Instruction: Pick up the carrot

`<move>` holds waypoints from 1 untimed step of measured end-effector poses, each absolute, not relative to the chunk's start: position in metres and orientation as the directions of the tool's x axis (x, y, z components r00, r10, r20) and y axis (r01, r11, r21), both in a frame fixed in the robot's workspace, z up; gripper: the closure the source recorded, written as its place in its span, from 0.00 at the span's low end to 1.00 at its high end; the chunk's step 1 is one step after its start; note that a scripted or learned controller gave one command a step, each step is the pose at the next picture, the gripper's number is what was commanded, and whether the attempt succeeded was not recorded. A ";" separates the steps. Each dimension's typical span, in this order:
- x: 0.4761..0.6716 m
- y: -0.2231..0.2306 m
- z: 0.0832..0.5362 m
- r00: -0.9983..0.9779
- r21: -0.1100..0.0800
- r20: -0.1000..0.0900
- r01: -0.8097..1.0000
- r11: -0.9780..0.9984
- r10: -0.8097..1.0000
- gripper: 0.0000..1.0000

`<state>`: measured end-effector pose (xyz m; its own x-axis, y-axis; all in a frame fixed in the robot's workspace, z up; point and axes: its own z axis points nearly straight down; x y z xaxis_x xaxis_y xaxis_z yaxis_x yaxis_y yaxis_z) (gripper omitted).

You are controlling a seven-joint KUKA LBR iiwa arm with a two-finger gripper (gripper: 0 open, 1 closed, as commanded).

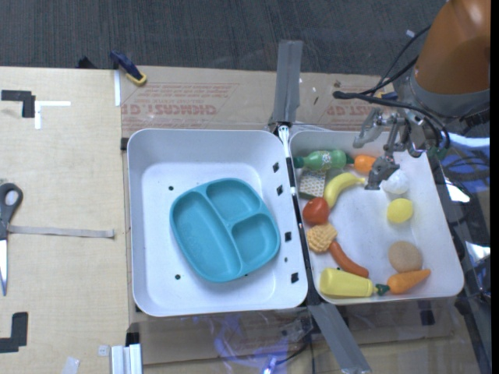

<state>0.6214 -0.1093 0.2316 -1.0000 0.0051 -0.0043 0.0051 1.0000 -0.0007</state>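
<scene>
Camera view.

Left bin (140, 232): white, shallow. Holds one blue divided plate (224, 229) with three compartments, lying near the bin's middle, turned at a slant.

Right bin (446, 244): white, shallow, joined to the left bin along its left edge. Contents:
- Carrot (407, 280): orange with a green stub, lying flat near the front right corner, just beside the front edge, touching nothing but the bin floor.
- Yellow corn cob (347, 284): along the front edge, left of the carrot, its green tip towards the carrot.
- Brown round item (405, 256): just behind the carrot.
- Lemon (399, 210): toward the right edge, mid-bin.
- Red sausage (348, 259): slanted, between a waffle-textured yellow piece (320, 238) and the corn cob.
- Tomato (315, 210): at the left edge.
- Banana (340, 186): behind the tomato.
- Green bottle (323, 160): at the back left corner.
- Small orange item (363, 163): at the back edge.
- White item (396, 181): beside the gripper.

Gripper (378, 178): over the rear part of the right bin, well apart from the carrot; whether it is apart or together cannot be told. Nothing visible in it.
</scene>
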 end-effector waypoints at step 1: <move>0.642 -0.167 0.094 -0.983 0.000 -0.006 0.182 0.983 0.182 0.00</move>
<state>0.6415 -0.1670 0.0941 -0.9832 0.1822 -0.0058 0.1822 0.9833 -0.0002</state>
